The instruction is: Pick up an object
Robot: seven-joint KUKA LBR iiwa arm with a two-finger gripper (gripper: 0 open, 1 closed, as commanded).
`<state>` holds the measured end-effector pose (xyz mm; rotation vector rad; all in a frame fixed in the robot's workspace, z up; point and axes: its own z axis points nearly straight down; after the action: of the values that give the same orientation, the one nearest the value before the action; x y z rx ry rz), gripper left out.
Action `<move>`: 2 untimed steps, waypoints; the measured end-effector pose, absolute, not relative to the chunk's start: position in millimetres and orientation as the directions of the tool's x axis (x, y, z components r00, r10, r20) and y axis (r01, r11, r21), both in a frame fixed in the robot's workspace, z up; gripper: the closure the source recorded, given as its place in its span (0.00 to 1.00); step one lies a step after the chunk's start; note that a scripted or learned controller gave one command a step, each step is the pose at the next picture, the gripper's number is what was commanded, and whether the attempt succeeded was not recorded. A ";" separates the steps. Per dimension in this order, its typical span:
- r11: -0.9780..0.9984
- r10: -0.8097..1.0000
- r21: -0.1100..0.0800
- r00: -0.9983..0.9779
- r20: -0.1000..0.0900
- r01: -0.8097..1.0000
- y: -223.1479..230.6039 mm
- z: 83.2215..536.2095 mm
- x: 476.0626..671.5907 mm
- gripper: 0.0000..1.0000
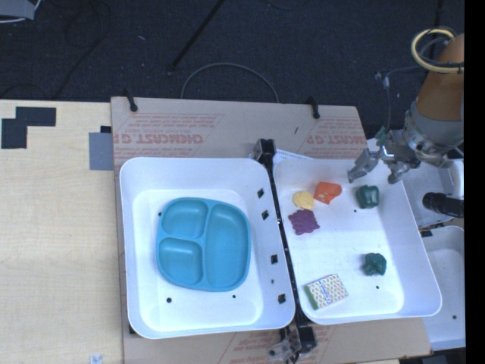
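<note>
At the upper right corner of the right-hand shallow white bin (394, 298), the arm's two-finger gripper (377, 173) is hanging over the bin's far rim, its two metal fingers (359, 167) standing spread apart with nothing between them. The arm itself is running off the right edge, so the orange band and the wrist are partly cut off. Just below the gripper, a small dark green rounded object (367, 196) is lying on the bin floor, near the fingertips; whether they are touching it is hard to judge from this slant. To its left, an orange wedge-shaped piece (327, 192) is sitting just beside a small yellow lump (303, 199), and a purple ragged-edged piece (303, 221) is lying just below those two. A second dark green lump (373, 264) is resting nearer the front, well apart from the first. A flat rectangular patterned pad with a green edge (326, 290) is lying tilted near the front left corner; its print is too small to read. In the left-hand white bin (144, 180), a blue plastic divided plate (203, 243) is lying flat.
</note>
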<state>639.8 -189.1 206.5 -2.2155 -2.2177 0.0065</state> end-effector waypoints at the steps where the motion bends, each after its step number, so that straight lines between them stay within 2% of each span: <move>1: 0.000 1.000 -0.006 0.000 0.001 1.000 -195.5 146.2 636.7 0.00; 2: -0.002 1.000 0.002 0.002 -0.002 1.000 -197.6 117.2 638.2 0.00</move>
<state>638.2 -197.6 117.2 -2.2261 -2.2209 -0.0006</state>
